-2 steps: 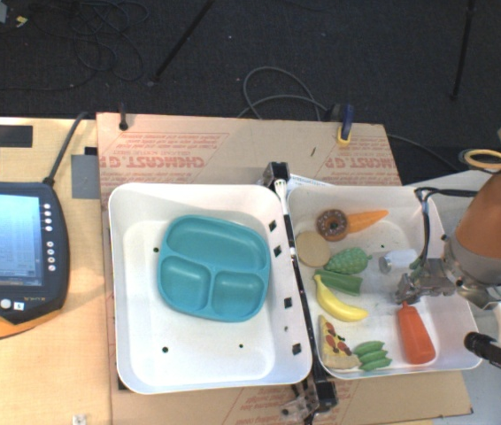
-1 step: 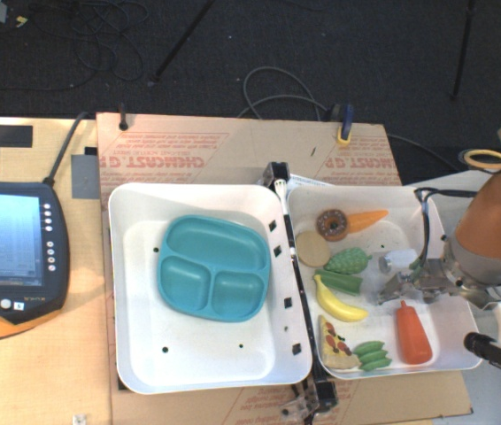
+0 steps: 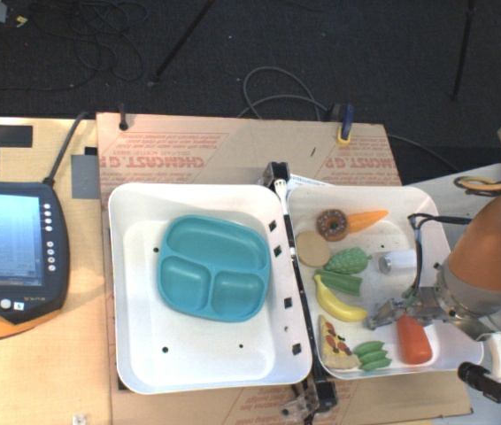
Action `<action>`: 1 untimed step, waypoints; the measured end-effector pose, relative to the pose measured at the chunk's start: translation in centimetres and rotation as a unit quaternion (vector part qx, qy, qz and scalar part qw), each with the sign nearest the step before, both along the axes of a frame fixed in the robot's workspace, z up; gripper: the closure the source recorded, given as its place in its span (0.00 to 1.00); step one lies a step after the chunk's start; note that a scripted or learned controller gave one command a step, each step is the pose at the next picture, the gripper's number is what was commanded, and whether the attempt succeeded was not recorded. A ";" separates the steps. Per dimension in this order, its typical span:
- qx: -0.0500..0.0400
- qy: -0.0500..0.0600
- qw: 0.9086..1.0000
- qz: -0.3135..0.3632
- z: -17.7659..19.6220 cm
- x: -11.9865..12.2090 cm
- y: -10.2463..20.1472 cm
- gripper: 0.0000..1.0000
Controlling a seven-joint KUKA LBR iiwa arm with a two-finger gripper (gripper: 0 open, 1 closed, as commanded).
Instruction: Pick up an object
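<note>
1. Step rn looks like the approach: gripper (image 3: 392, 309) is low in the right bin (image 3: 427, 212), tips between the banana (image 3: 339, 303) and the orange-red veg (image 3: 414, 340). Nothing visibly between the tips, so I'd say no grab yet.
2. Fingers open or clenched? Too small and dark, can't tell.
3. Candidates, all in the right bin: donut (image 3: 331, 225), carrot (image 3: 367, 220), leafy green (image 3: 347, 261), pea pods (image 3: 373, 355), pizza slice (image 3: 336, 343). The veg and banana sit closest.
4. Next move IMO: commit to one, centre over it, drop, close. Stuff's crowded, so it could nudge neighbours.
5. Surface/room: left bin (image 3: 135, 326) has a teal divided tray (image 3: 214, 268). Bins on cardboard (image 3: 233, 151), tablet (image 3: 11, 246) far left, dark floor w/ cables behind.
</note>
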State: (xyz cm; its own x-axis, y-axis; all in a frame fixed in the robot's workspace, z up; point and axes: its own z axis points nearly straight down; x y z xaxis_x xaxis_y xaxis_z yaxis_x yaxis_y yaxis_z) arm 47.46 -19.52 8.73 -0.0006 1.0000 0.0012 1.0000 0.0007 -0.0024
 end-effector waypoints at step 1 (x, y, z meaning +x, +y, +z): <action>-0.001 -0.001 1.000 -0.004 1.1 0.1 -0.3 1.00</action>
